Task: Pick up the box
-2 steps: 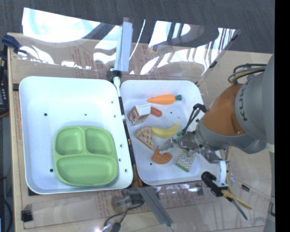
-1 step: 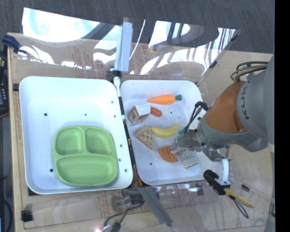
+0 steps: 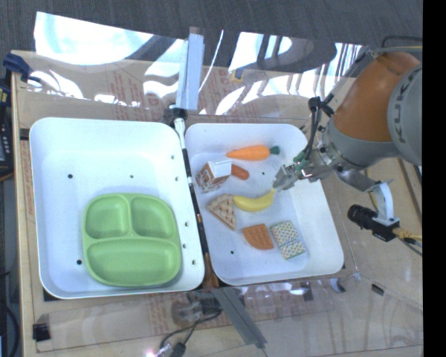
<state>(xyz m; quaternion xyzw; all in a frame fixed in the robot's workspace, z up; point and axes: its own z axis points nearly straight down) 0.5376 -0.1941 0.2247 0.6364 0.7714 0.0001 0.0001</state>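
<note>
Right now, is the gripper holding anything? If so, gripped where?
Nothing held. The gripper hovers just above the banana's right end, apart from the box.

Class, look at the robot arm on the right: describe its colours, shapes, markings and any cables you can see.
The arm is bulky and rounded, with an orange band beside a grey shell bearing dark lettering. It narrows to a small metallic gripper. A thin dark cable runs along the wrist.
</note>
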